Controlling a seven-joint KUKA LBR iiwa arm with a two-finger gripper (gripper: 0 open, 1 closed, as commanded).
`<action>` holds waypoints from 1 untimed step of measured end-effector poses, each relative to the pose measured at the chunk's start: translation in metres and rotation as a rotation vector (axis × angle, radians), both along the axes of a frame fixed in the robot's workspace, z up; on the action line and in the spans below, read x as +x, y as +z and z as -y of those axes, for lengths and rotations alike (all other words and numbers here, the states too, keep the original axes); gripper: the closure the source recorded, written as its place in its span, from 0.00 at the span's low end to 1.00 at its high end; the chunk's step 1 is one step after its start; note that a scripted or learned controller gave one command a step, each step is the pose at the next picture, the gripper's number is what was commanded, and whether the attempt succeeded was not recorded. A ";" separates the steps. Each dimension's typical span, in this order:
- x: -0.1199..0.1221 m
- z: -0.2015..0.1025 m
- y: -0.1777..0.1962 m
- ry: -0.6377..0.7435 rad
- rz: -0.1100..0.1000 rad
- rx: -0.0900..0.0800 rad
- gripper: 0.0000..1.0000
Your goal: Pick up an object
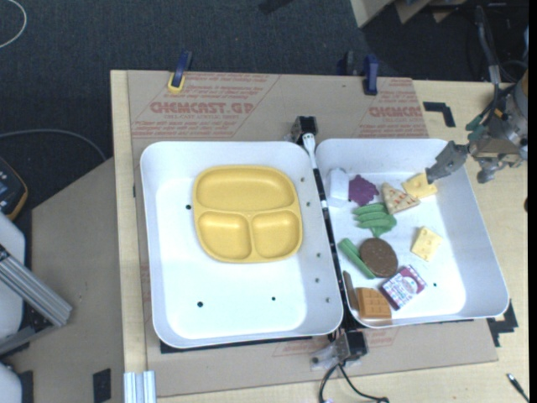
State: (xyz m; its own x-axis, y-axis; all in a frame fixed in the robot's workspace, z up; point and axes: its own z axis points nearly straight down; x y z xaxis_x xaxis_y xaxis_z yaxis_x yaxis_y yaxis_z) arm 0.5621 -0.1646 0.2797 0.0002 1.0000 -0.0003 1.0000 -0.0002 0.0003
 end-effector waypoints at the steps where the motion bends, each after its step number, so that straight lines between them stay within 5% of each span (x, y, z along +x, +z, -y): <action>1: 0.005 0.008 -0.052 -0.001 -0.007 0.002 0.00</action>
State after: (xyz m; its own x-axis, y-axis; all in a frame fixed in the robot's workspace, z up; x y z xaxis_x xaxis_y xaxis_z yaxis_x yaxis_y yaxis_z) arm 0.5673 -0.1726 0.2273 0.0009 1.0000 0.0018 1.0000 -0.0009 -0.0063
